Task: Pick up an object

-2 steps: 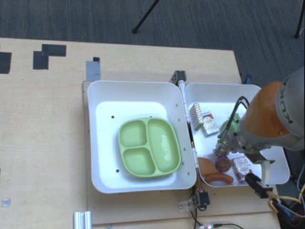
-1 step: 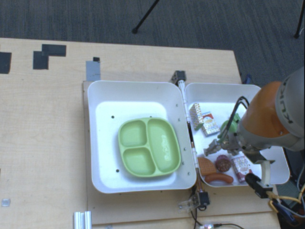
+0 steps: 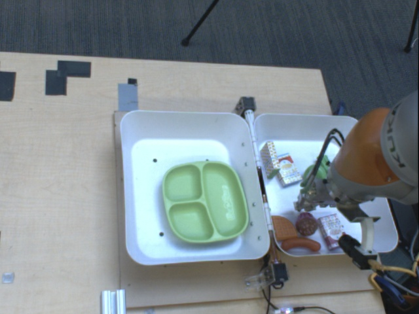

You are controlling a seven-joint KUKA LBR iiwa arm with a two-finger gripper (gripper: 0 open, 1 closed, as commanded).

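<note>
My arm (image 3: 373, 159) overhangs the right bin (image 3: 288, 136); pincer (image 3: 308, 201) state indeterminate, above crowded food items near the bin's front edge.

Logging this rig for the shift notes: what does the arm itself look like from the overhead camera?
The arm is grey, with a wide, rounded orange band above the wrist. A black cable loops along its side towards the claw, which is a small, dark metal assembly. Part of a dark letter marking shows on the grey shell at the frame's edge.
</note>
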